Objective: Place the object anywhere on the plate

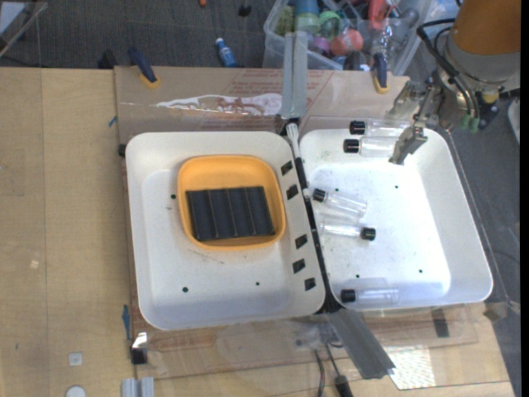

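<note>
An orange plate (192, 177) sits in the left white bin (157, 288). A black ridged rectangular block (230, 212) lies flat on the plate, a little toward its near side. In the right white bin (463, 246) lie several clear vials with black caps, two of them (374, 128) (370, 145) at the far edge. My gripper (407, 145) hangs over the far right part of the right bin, just right of those two vials. I see nothing held in it.
Other vials lie near the divider (337, 198), mid-bin (347, 231) and at the near edge (372, 293). A clear tub of colourful items (347, 15) stands behind the bins. A grey post (293, 73) rises at the far end of the divider.
</note>
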`<control>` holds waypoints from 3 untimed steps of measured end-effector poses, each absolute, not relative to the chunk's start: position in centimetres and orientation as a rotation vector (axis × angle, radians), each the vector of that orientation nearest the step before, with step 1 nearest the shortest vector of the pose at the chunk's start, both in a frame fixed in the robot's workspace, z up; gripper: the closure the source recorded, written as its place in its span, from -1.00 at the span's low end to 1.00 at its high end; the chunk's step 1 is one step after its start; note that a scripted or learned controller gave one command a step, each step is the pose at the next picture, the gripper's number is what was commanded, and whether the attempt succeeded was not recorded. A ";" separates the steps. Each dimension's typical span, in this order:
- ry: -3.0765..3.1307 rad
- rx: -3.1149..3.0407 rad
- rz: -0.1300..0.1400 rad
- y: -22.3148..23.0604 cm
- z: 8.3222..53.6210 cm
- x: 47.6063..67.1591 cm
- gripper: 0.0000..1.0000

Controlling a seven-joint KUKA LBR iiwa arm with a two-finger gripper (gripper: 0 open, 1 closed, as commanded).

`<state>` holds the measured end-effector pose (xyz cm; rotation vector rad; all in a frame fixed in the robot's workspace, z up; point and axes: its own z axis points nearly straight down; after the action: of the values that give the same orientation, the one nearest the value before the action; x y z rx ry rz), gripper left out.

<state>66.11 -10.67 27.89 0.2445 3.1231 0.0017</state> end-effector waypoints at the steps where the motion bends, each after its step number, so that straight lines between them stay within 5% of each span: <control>1: 3.132 0.046 0.001 -12.8 29.2 66.4 1.00; 3: 3.063 -0.651 -0.002 -17.7 30.5 66.8 1.00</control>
<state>66.81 -17.70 30.47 -0.6512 3.0626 -0.0015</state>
